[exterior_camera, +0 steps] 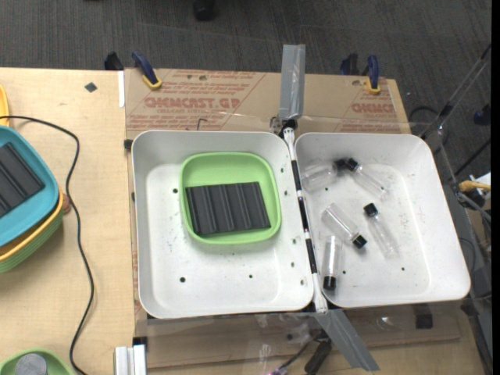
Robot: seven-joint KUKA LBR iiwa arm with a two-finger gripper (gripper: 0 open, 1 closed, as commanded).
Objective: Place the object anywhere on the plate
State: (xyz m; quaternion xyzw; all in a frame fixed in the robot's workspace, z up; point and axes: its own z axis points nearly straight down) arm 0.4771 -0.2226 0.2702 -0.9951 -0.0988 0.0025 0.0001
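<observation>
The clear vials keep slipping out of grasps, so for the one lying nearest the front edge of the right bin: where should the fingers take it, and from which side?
Probably mid-body on the clear tube of the front vial, above its black cap. It lies flat, nearly parallel to the bin divider, so come straight down with fingers closing across its narrow width, left-right. The neighbouring vial lies close, so stay toward the capped half.

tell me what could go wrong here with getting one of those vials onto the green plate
1. The clear vials in the right bin are transparent against white, so a grasp could easily miss.
2. They lie close together at mixed angles; fingers might nudge a neighbour or roll one away.
3. The green plate holds a ribbed dark insert; a round vial dropped there may roll off.
</observation>
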